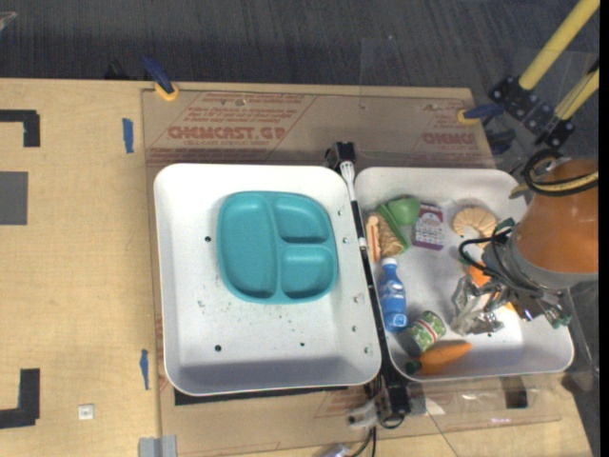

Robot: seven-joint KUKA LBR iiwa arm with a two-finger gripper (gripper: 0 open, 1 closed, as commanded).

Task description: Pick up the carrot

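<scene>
Seen from above at a slant: tool (pixel 479 310) low inside the right bin (pixel 542 348), hanging from the grey wrist under the orange band (pixel 569 238), arm reaching in from the view's right. Metal fingers pointed down toward the bin floor, tangled against dark cable and glare; hard to say how far apart, and nothing plainly caught between them, so cannot tell whether gripping anything.

Carrot (pixel 444 354) just below and slightly left of the tool in the view, lying flat near the bin's front wall, long axis roughly across the picture, apart from the fingers though near. Small green-labelled can (pixel 427 330) directly left of the tool, touching or nearly touching the carrot's upper edge. Blue bottle (pixel 391 295) further left, lying along the bin's left wall. Bread-like loaf (pixel 375 237) beyond it, up and left of the tool, with a green item (pixel 402 212) beside it. Purple packet (pixel 430 227) above-left of the tool; pale round cookie-like piece (pixel 474 221) straight above it, toward the bin's far wall.

Well left of the tool, past the divider between the bins, the left bin (pixel 190 312) carrying a teal compartment plate (pixel 278 246), set flat near its middle. Both bins resting on a brown cardboard sheet (pixel 238 127) over the wooden desk (pixel 67 284). Yellow poles (pixel 569 29) far above and right of the tool.
</scene>
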